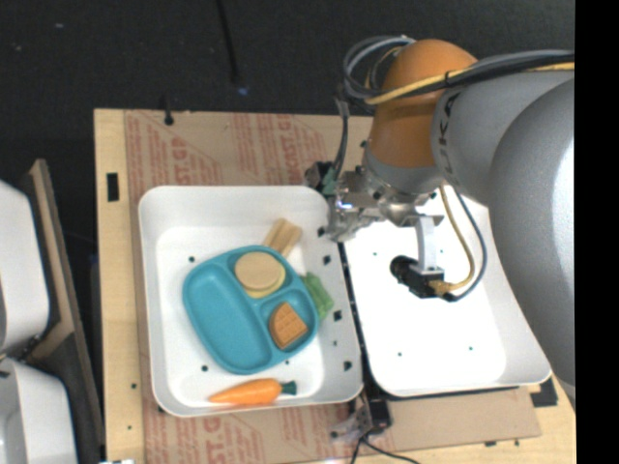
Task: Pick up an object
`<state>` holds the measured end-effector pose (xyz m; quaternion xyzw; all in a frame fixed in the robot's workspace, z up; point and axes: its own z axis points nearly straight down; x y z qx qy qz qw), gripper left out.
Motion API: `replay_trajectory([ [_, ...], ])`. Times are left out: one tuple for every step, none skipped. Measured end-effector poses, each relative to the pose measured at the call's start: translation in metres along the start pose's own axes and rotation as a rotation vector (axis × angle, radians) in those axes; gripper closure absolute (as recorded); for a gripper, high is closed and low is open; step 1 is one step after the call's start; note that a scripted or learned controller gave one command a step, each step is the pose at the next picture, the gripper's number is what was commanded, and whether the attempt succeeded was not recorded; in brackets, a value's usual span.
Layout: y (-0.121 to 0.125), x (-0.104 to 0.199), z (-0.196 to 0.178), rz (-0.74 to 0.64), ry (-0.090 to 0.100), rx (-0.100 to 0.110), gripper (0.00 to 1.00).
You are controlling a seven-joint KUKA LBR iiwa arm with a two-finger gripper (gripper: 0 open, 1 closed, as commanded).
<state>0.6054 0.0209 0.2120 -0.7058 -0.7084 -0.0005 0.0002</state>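
The left bin [155, 259] fills the centre-left of the frame and holds every candidate; a blue divided tray [218, 322] lies tilted in its middle, with a round tan biscuit [260, 272] in the tray's upper compartment and a brown bread slice [288, 325] in its right one; a wooden block [282, 236] pokes out just above the tray, a green piece [319, 296] sits against its right edge, and a carrot [250, 391] lies near the bin's lower wall; the right bin [435, 356] sits beside it in the lower centre-right. The gripper [340, 222] hangs at upper centre over the divide between the two bins, under the orange band [421, 95]; whether its fingers are spread or closed I cannot tell. The wooden block is nearest, just left of the gripper and apart from it. The likely risks: descending here would strike the bin rims; small items resting in the tray may slide or tip it rather than be gripped; the carrot lies close to a wall, leaving little finger room.
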Motion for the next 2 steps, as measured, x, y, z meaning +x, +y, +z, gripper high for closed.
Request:
replay_trajectory([
  [0.0031,0.0488,-0.0047,0.0,0.0,0.0,1.0],
  [0.0031,0.0464,-0.0046,0.004,-0.001,0.0,0.0],
])
